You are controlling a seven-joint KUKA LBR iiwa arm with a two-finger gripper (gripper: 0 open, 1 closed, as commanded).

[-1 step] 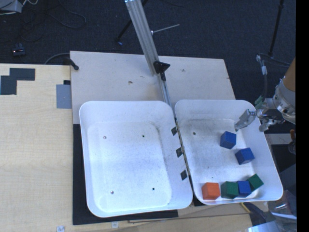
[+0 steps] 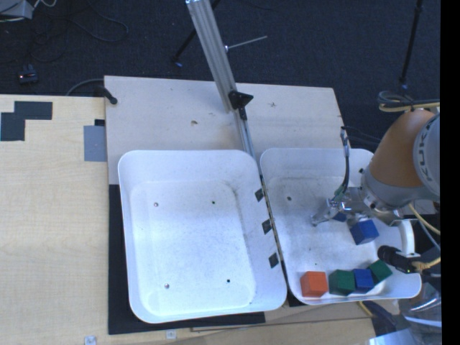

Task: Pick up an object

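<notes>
- Left bin (image 2: pixel 188 162): I see a shallow white tray with rounded corners, its floor speckled with fine dark dots and a few small holes.
- Black clips (image 2: pixel 266 225): three small ones sit along the seam where the left bin meets its neighbour.
- Bench board (image 2: pixel 165 113): pale and flat, it lies beyond the bins, with a few small marks on it.
- Metal rail (image 2: pixel 213 45): a silver extrusion, it rises at a slant from the board and carries a black bracket (image 2: pixel 239 100) low down.
- Wooden table (image 2: pixel 50 221): light wood at my left, with dark grey patches near its far edge.
- Floor (image 2: pixel 316 27): dark carpet, cables trailing across it.
</notes>
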